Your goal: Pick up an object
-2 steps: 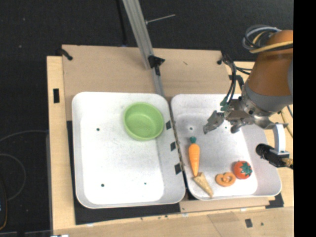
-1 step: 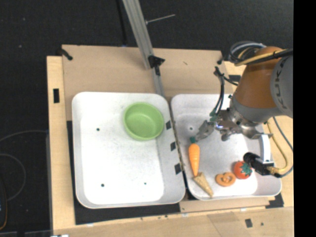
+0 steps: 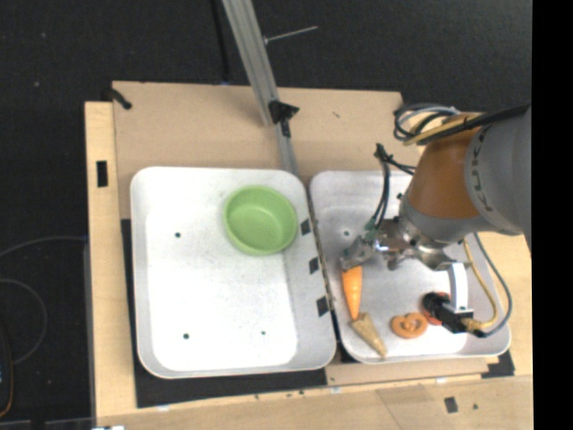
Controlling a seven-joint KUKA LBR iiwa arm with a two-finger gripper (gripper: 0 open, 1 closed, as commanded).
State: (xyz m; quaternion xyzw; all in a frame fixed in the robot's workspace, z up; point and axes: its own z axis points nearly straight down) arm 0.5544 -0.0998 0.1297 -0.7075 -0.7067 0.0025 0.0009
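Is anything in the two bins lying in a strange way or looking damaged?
Nothing stands out. The green bowl sits upright in the left bin; the carrot lies flat in the right bin, undamaged.

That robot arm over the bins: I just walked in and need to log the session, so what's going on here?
The arm reaches into the right bin, its end effector low by the top of a toy carrot. Nothing is visibly gripped yet. A small orange piece lies nearby. A green bowl sits in the left bin.
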